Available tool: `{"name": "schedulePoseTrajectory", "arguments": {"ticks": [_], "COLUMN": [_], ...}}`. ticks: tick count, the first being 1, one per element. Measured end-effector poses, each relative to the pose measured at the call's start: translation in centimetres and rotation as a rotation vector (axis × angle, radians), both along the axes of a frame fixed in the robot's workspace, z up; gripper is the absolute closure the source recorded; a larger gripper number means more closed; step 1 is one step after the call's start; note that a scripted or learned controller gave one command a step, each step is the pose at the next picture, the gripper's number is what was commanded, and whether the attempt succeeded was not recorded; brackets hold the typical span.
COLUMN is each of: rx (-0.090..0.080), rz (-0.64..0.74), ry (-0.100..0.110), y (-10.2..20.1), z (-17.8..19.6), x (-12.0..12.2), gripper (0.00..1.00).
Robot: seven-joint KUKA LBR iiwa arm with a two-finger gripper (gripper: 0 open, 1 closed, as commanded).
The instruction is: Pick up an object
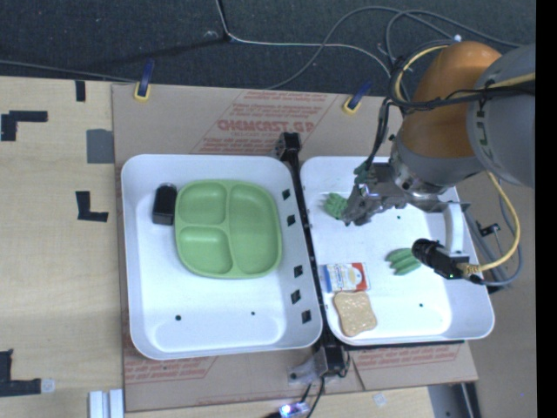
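Observation:
In the right bin (435, 320), my gripper (359, 209) hangs low over the upper left part, right beside a small green leafy piece (334, 205), which touches or nearly touches its left side. A green pea pod (402, 261) lies to the lower right of the gripper. A blue, white and red packet (345, 277) lies below the gripper, with a slice of toast (355, 313) just under the packet. Nothing can be seen held in the gripper.
The left bin (209, 329) holds a green divided plate (229, 228) and a small black block (164, 204) at the plate's left. A black divider (300, 233) runs between the bins. The arm's orange band (452, 77) and cables hang over the right bin's far side.

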State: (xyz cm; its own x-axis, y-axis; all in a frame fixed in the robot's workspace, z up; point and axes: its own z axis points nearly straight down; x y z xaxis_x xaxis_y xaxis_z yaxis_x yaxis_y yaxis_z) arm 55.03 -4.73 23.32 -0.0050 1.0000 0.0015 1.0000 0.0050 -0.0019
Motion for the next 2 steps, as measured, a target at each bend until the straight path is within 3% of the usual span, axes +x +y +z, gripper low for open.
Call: {"name": "schedulePoseTrajectory", "arguments": {"ticks": [2], "rx": [0.0], "rz": [0.001], "ry": [0.001], "y": [9.8], "z": [-0.6], "x": [-2.5], "gripper": [1.0]}}
